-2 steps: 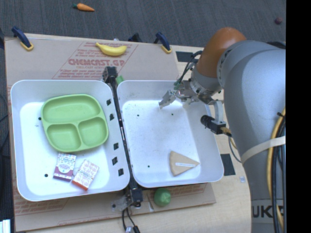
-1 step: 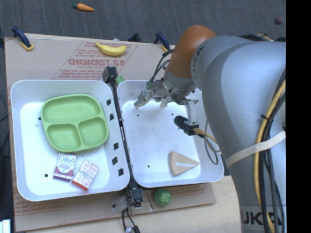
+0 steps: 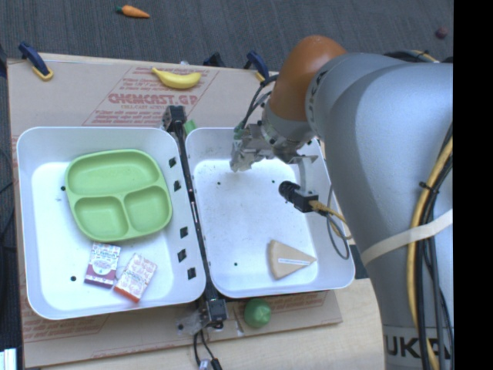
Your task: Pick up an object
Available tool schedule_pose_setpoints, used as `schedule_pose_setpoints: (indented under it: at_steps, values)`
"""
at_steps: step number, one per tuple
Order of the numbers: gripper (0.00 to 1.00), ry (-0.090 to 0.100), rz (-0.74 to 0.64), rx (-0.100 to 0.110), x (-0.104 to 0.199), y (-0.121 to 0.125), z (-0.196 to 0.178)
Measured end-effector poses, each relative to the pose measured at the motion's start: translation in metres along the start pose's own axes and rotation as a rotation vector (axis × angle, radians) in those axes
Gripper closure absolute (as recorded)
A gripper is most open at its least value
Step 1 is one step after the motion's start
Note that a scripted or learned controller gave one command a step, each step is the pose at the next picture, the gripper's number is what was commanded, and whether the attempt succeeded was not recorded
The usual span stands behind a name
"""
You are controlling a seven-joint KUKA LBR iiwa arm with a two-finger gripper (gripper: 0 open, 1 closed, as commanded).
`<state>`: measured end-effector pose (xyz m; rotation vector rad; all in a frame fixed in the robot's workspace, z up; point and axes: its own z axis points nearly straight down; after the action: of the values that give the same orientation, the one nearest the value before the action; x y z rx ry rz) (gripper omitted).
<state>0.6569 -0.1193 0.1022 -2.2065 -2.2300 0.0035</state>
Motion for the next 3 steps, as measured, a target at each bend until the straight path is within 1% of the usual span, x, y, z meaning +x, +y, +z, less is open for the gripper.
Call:
schedule_pose_setpoints:
  at_steps: [1, 2, 3]
  values:
    - [1.0, 0.0, 0.004, -0.006, 0.068, 0.001, -0.122]
    - [0.0, -0.001, 0.004, -0.003, 0.067, 0.0, -0.12]
    - [0.0, -0.002, 0.007, 0.001, -0.008, -0.002, -0.033]
